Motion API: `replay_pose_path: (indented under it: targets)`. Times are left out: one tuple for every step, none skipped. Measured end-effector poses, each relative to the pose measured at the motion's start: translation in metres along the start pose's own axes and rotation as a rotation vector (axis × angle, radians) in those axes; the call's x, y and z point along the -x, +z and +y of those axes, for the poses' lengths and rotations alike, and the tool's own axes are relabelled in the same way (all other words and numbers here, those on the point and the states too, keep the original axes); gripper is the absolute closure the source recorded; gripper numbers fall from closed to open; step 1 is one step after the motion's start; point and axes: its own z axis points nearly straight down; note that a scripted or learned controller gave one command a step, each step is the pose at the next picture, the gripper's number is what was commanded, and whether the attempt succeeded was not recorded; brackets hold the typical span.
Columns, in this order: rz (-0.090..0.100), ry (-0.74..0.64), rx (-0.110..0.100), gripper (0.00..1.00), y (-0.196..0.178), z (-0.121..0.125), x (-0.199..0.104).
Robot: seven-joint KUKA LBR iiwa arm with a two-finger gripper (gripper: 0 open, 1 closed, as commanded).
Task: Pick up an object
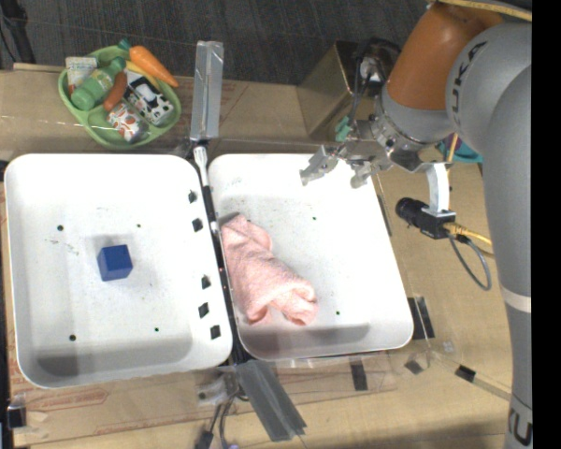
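Observation:
A crumpled pink cloth (264,274) lies in the right bin (365,251), against its left wall. A small blue cube (115,261) sits in the left bin (37,279), a little left of its middle. My gripper (338,168) hangs over the far edge of the right bin, well above and behind the cloth. Its two fingers (315,168) are spread apart with nothing between them.
A green bowl (92,126) of toy food, with a carrot on top, stands on the bench behind the left bin. A grey divider runs between the two bins. The arm's bulk fills the right side of the bench.

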Motion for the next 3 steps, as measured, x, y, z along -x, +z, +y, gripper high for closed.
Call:
replay_pose_path:
  targets:
    - [-0.001, -0.027, 0.000, 0.00, 0.056, -0.049, -0.049]
    - [-0.001, -0.026, 0.000, 0.00, 0.056, -0.049, -0.049]
    - [-0.001, -0.150, 0.003, 0.00, 0.156, -0.016, -0.062]
